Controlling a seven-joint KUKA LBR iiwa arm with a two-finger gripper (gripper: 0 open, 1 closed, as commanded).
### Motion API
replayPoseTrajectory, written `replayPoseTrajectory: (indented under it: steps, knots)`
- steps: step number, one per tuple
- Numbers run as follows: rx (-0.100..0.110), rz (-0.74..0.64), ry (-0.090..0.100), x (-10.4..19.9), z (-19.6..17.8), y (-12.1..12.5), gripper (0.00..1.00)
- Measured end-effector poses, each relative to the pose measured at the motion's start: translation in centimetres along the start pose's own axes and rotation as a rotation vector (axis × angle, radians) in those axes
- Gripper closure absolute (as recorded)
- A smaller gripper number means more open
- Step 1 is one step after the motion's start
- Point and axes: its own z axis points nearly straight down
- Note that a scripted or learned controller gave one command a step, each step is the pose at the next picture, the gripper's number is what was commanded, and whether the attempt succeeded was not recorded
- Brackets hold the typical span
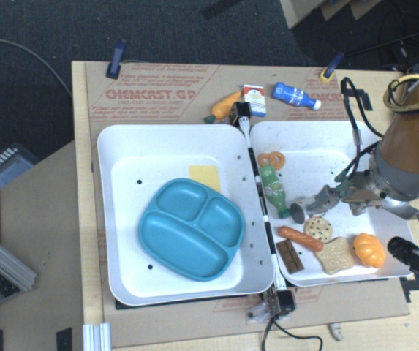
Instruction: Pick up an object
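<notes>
Though whether its fingers are parted cannot be told, the hand (306,209) hangs just above the cookie (317,229), mid right bin (308,139).

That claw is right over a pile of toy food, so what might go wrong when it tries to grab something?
The gripper hangs low in the right bin, where items crowd together. The cookie touches the sausage and sits close to the toast, so the gripper may nudge a neighbour or catch two things. The green bottle lies along the bin's wall, which may block a clean grasp. The flat chocolate bar might be hard to get under.
</notes>
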Motion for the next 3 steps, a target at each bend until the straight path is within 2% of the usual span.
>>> replayPoseTrajectory:
  steps: [1, 2, 3]
  knots:
    - [-0.006, 0.001, -0.001, -1.3, 11.4, -0.2, 0.0]
    - [-0.003, 0.001, -0.002, -5.6, 12.1, 5.5, 0.0]
    - [0.0, -0.001, 0.0, 0.8, 12.4, 2.8, 0.0]
